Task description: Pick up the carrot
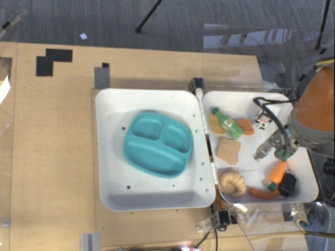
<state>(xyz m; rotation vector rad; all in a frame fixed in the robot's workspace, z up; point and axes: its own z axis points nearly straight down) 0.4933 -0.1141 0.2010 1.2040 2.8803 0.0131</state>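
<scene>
The carrot (277,174) lies near the front of the right bin (313,190), just beside a black block (288,184), not yet lifted. Just behind it hangs the gripper (273,147); how it is set I cannot tell.

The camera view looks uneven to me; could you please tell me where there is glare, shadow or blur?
In the camera view, glare streaks the clear panel at upper right; soft shadow lies along the left bin near wall; the gripper looks slightly blurred above the carrot.
</scene>
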